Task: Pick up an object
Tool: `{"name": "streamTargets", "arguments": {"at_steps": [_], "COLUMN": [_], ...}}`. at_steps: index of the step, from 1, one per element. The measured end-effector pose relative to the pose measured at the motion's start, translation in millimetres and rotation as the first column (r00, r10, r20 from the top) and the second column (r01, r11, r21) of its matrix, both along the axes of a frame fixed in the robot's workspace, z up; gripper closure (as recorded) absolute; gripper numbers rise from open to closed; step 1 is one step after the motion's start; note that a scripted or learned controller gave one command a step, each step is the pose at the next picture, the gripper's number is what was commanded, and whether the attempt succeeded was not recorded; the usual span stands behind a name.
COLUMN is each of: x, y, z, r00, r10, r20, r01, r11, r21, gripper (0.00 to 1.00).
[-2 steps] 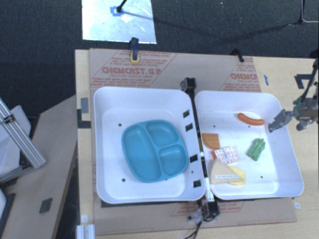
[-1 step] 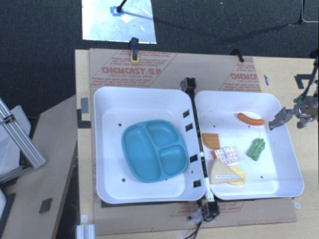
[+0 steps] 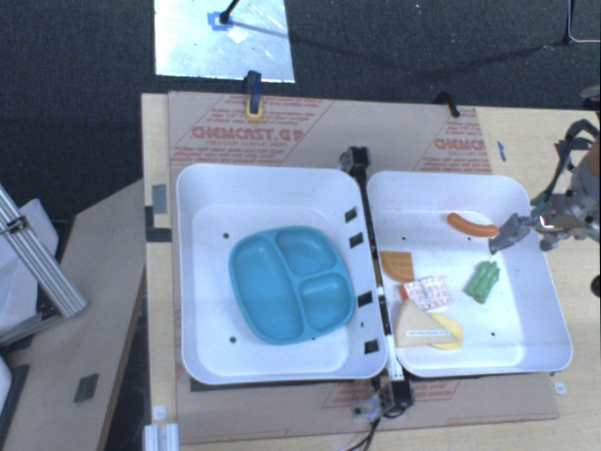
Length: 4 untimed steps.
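The cheese wedge (image 3: 427, 330), pale yellow and flat, lies nearest the camera by the front edge of the right bin (image 3: 535, 350), close to the divider. Behind it sit a red-and-white packet (image 3: 428, 292) and a tan, rounded slice (image 3: 397, 266). A green ridged piece (image 3: 483, 281) lies toward the right wall, and an orange sausage (image 3: 471, 224), smooth and slightly curved, lies near the back wall. The gripper (image 3: 512, 232) hangs just beside the sausage's right end; whether it is spread or closed cannot be told. The left bin (image 3: 202, 252) holds a glossy blue divided plate (image 3: 292, 283). Judging by position, the sausage is the likely target: a good grasp would centre over its middle, span its narrow width, then descend squarely
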<state>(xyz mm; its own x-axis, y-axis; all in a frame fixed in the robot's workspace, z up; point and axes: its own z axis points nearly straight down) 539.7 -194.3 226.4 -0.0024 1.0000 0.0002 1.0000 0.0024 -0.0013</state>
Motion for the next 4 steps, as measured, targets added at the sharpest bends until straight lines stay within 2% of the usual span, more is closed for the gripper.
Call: {"name": "streamTargets", "arguments": {"at_steps": [1,2,3,4], "x": [2,-8,-6,-5], "y": [-4,-7,-7,-8], "z": [-42,-92,-79,-35], "r00": [1.000,1.000,1.000,1.000], "r10": [-0.001,-0.002,-0.001,0.001], "r20": [0.001,-0.001,0.005,0.007], "r01": [0.001,0.002,0.001,-0.001], "r11": [1.000,1.000,1.000,1.000], "r21": [0.000,0.000,-0.002,-0.002], "gripper": [0.00,0.00,1.00,1.00]}}
